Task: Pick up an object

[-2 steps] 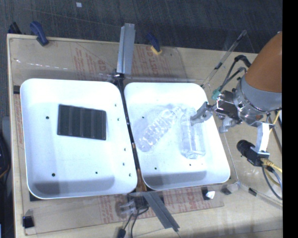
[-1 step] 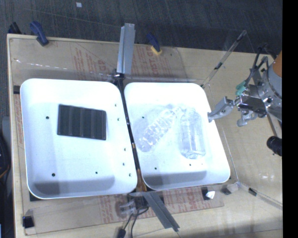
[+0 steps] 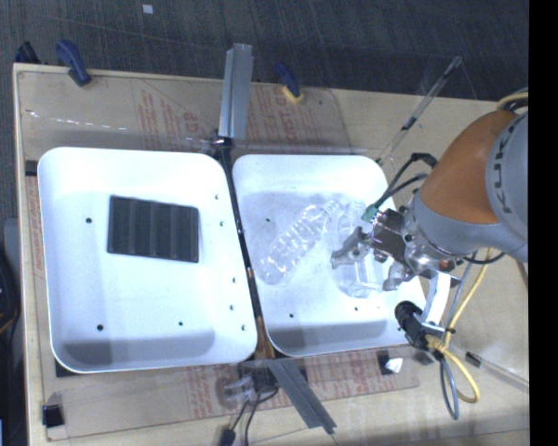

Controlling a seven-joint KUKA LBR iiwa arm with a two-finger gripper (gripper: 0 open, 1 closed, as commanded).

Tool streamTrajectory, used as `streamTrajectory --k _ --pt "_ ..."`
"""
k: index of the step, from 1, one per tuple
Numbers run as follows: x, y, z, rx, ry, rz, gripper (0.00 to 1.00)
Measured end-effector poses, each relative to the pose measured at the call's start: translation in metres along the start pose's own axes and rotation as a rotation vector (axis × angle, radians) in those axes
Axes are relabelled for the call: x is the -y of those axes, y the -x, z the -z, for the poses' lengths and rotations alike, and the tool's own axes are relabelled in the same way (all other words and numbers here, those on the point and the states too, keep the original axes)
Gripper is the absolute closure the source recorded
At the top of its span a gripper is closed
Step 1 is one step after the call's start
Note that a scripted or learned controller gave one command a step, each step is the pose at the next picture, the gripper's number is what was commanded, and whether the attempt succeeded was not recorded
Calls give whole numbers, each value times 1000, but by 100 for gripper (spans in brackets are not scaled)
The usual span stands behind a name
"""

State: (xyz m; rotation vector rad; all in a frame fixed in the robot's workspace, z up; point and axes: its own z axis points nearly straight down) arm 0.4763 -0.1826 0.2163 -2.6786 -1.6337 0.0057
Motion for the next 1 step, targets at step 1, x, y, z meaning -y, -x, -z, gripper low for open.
streamTrajectory --k 1 --pt "0 0 0 0 0 0 0"
